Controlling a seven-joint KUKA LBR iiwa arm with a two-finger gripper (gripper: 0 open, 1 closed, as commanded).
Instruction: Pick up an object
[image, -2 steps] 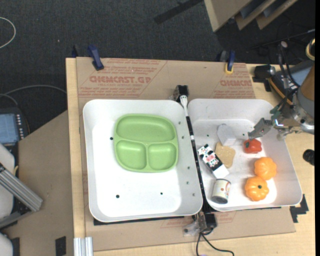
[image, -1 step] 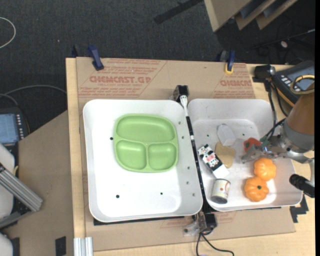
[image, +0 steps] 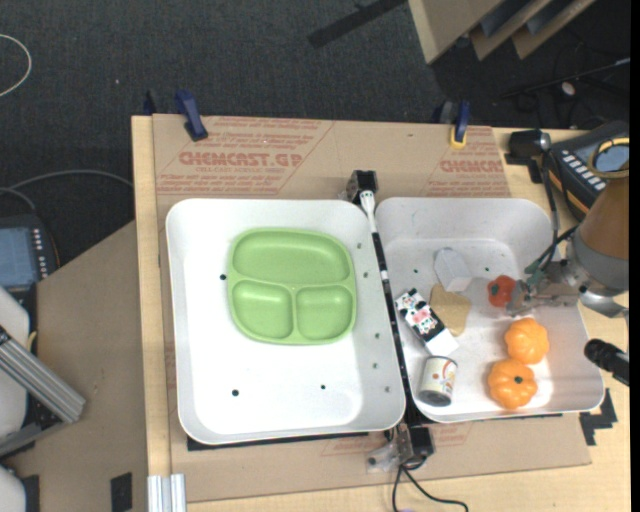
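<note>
The right bin (image: 470, 215) holds several small objects. A small red object (image: 499, 291) lies near its right side, and my gripper (image: 527, 289) sits low just right of it, touching or nearly touching it. Whether it holds the red object cannot be made out. Two orange pumpkins (image: 527, 341) (image: 512, 384) lie below the gripper. A cow-patterned block (image: 421, 316), a tan piece (image: 452, 308) and a pale grey piece (image: 452, 267) are in the bin's middle. A small can (image: 437, 379) lies on its side near the front edge.
The left bin (image: 190, 330) holds a green divided plate (image: 291, 285). The grey arm (image: 605, 250) reaches in over the right bin's right rim. Blue and yellow clamps (image: 190, 115) stand at the bench's back edge.
</note>
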